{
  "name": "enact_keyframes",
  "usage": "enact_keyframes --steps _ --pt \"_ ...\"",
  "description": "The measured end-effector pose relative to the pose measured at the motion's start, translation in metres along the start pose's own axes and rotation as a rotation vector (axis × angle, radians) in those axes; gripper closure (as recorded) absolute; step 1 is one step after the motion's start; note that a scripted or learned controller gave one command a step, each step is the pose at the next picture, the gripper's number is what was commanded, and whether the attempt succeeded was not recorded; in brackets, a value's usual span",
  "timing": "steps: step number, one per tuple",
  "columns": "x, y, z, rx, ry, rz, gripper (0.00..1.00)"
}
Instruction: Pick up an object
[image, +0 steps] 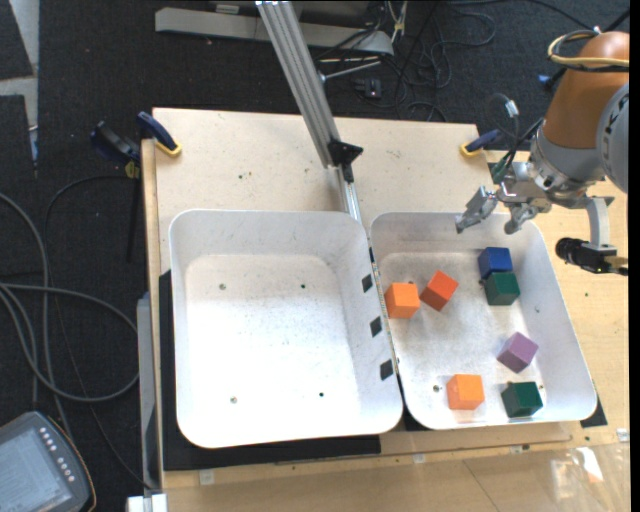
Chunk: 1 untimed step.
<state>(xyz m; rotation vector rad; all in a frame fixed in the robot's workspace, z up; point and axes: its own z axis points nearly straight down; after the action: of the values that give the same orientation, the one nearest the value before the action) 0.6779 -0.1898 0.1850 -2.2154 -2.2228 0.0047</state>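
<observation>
The right bin (560, 330) holds several small blocks. A blue block (494, 261) lies at the back with a dark green block (502, 288) just in front of it. Two orange blocks (402, 299) (439, 290) sit near the bin's left wall. A purple block (517, 351), a third orange block (465, 391) and another green block (521, 398) lie toward the front. My gripper (496, 215) hangs open over the bin's back edge, just above and behind the blue block, with nothing between its fingers.
The left bin (200, 250) lies beside the right one, with a row of black clips along the shared wall. A slanted metal pole (305, 80) rises from behind the bins. Clamps (160, 135) (478, 143) grip the bench's back corners.
</observation>
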Motion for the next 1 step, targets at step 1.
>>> enact_keyframes --steps 1 --pt "-0.0012 0.0013 0.0434 -0.001 -0.001 0.000 0.00"
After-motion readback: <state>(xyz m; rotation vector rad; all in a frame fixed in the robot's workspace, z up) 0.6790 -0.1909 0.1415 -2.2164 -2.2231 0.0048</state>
